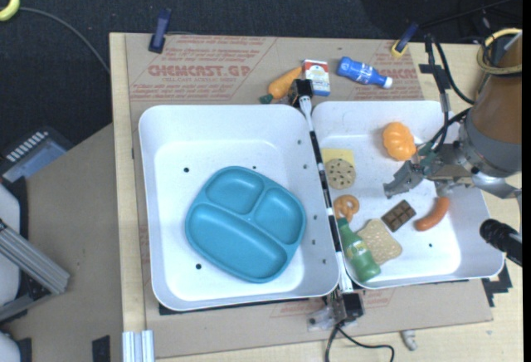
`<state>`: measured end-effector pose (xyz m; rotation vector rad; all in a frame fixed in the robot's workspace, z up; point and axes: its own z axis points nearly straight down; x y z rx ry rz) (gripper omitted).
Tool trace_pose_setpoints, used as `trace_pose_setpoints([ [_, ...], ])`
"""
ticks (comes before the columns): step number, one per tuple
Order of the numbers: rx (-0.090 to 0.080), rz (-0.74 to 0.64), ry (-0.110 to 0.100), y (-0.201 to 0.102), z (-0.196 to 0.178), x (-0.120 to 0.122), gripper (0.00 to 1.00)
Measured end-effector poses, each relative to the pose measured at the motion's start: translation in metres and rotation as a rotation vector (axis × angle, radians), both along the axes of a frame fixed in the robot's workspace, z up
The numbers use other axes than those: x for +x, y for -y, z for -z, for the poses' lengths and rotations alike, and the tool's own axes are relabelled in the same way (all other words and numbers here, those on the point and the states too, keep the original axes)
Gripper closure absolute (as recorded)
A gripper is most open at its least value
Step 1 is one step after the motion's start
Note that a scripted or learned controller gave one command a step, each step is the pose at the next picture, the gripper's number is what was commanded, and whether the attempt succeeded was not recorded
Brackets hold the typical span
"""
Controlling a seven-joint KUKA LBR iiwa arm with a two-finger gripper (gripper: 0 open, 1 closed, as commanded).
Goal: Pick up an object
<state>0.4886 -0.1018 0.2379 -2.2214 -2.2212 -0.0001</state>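
My gripper (403,183) hangs over the right bin (465,269), reaching in from the right. It is open with nothing between its fingers. Just below it lies a brown chocolate bar (398,215), and a red sausage (431,214) lies to the right of that. An orange fruit (398,140) sits above the gripper, toward the bin's far side. To the left are a speckled cookie (339,173) on a yellow slice and a pretzel (345,206). A green bottle (358,251) and a piece of toast (382,239) lie near the front.
The left bin (158,153) holds a blue divided plate (246,222). Behind the bins on the board lie a carrot (284,83), a small carton (316,76) and a blue bottle (363,72). A black divider (318,161) runs between the bins.
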Motion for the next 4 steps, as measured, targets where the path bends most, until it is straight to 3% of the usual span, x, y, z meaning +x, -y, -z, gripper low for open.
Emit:
trace_pose_setpoints([
  [1, -0.001, 0.001, 0.001, 0.051, 0.039, 0.077, 0.0],
  [2, 0.0, 0.0, -0.002, 0.069, 0.156, 0.177, 0.0],
  [3, 0.001, -0.001, -0.001, 0.026, 0.153, 0.157, 0.0],
  [4, 0.0, -0.001, 0.003, 0.027, 0.143, 0.158, 1.0],
])
